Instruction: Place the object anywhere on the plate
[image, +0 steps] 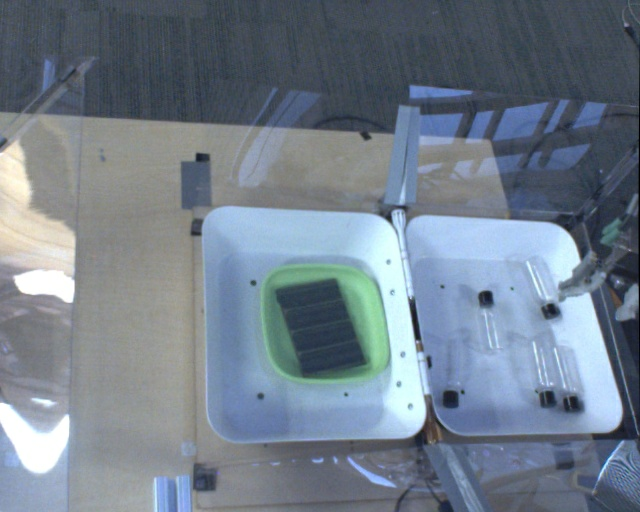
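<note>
A green square plate (325, 325) with rounded corners sits in the middle of the left bin, carrying a dark ribbed rectangular block (320, 327) tilted slightly anticlockwise. Five clear vials with black caps lie scattered in the right bin, the nearest one (487, 318) at the plate's 3 o'clock.

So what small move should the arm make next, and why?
Probably settle over one clear vial and grasp it. The vials lie loose in the right bin, the tool sits at that bin's right edge, and the green plate in the left bin carries only a dark rack.
</note>
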